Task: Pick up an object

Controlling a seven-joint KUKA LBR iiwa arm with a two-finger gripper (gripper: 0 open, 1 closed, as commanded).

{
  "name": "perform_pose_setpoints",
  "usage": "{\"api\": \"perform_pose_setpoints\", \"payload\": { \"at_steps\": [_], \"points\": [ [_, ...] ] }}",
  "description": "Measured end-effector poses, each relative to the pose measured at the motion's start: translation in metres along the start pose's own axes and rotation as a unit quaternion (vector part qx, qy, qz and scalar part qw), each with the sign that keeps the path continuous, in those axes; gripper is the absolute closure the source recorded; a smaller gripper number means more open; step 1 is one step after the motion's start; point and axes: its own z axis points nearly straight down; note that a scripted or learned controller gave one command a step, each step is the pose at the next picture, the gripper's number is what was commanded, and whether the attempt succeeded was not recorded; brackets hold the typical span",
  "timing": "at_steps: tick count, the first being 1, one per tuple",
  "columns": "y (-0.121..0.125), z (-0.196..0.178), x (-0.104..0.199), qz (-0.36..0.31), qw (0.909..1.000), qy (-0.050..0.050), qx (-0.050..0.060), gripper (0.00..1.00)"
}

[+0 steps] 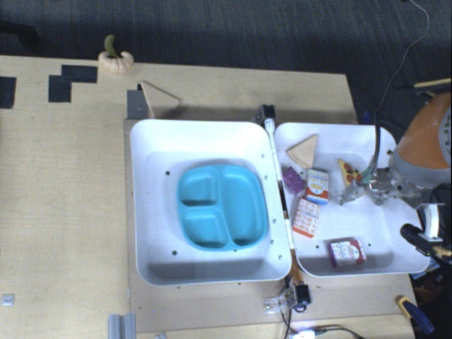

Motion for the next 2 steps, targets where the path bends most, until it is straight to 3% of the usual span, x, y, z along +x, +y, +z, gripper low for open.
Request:
{"api": "perform_pose_setpoints", "payload": {
  "at_steps": [1,2],
  "points": [
    [-0.06,-0.001,0.049,0.001,1.0,0.0,-0.001,0.0],
    [-0.058,-0.013,0.049,0.0,1.0,0.0,-0.004,1.0]
  ]
}}
